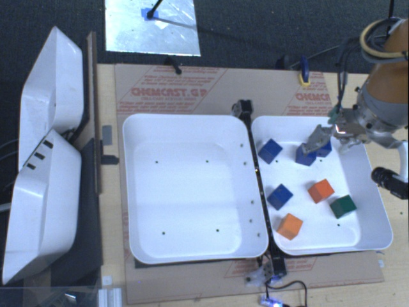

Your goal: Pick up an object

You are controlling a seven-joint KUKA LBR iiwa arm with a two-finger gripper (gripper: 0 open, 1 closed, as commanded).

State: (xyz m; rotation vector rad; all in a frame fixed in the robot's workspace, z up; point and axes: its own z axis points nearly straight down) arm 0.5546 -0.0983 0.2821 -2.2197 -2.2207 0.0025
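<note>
Nearest the camera, at the bottom edge of the desk (192,280), a small tangle of blue and white wiring (271,294) lies below the seam between the two bins.

The end effector (315,142) sits at about two o'clock in the right-hand shallow white plastic bin (377,235), directly over a small blue cube (313,153) and seemingly touching its top; whether the cube is gripped cannot be told, since the grey metal hides the contact.

Outward from there: a second blue cube (270,150) lies at nine o'clock of the end effector, a third blue cube (280,196) at seven o'clock, an orange cube (321,190) at six o'clock, a dark green cube (343,206) at five o'clock, and another orange cube (290,226) near the bin's lower rim. The left-hand white bin (137,190) lies well apart.

As a judgement, the approach looks done; closing on the cube and lifting it remain, as every cube appears to rest on the bin floor.
</note>
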